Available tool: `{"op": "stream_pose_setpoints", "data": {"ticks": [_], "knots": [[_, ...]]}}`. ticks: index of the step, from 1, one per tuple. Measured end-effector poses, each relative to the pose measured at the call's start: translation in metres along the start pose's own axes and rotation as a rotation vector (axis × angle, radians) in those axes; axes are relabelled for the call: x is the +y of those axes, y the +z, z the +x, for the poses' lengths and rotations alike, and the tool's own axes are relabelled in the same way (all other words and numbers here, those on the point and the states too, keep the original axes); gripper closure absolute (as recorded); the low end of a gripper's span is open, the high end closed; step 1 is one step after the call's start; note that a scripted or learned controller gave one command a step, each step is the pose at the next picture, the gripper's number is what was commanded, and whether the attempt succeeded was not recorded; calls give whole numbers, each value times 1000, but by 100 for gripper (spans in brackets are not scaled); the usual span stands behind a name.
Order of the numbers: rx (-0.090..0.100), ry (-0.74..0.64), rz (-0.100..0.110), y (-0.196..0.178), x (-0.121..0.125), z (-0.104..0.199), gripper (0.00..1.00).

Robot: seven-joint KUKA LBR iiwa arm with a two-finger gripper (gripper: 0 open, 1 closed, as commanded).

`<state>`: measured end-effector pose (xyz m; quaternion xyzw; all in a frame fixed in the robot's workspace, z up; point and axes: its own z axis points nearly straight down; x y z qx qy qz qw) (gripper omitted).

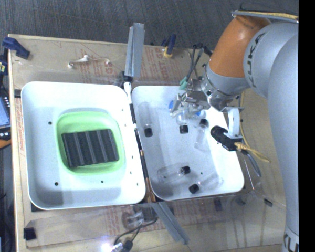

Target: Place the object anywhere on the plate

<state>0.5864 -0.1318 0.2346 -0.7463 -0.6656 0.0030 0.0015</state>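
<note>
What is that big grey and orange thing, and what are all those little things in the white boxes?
That big thing is a robot arm, grey with an orange band. The camera hangs above the wooden bench and looks down at a slant, and the arm reaches in from the right side of the picture.

At the arm's end is its tool, the part meant for grabbing. It hangs low over the right white bin. I can't tell if it holds anything.

In that bin lie several small clear plastic tubes with black caps, hard to see because they are see-through.

In the left white bin sits a light green plate with a dark ridged block on it. The robot's job is to put an object on that plate.
</note>
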Motion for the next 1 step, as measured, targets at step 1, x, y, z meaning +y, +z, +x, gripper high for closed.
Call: {"op": "stream_pose_setpoints", "data": {"ticks": [1], "knots": [[0, 0, 0, 0, 0, 0, 0]]}}
